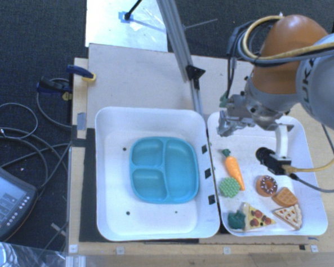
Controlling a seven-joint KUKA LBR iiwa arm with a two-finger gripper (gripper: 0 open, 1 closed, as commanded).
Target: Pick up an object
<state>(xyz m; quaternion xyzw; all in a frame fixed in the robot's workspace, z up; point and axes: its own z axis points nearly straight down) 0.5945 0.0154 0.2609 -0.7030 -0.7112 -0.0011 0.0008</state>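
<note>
Worktop (142, 78): pale board carrying two white bins side by side, dark floor around it.
Arm (306, 65): grey with an orange band, reaching in from the right over the far part of the right bin.
Left bin (111, 172): holds a plate at its middle.
Right bin (313, 184): holds the toy foods, mostly along its near half.
Plate (165, 169): teal, divided into compartments, lying flat.
Hand (226, 127): hangs over the far left corner of the right bin, just far of the carrot; nothing shows between its fingers, and how wide they stand I cannot tell.
Pendant (2, 199): grey control unit on the floor at the near left, cables looping beside it.
Carrot (234, 171): orange with a green top, lying near the left wall of the right bin, top pointing far.
Pizza (258, 217): slice near the near wall, tip pointing right.
Waffle (290, 215): triangular piece at the near right, just near an orange piece.
Donut (266, 185): brown, right of the carrot.
Green round (229, 187): knobbly disc touching the carrot's near end.
Broccoli (236, 219): dark green, touching the pizza's left edge.
</note>
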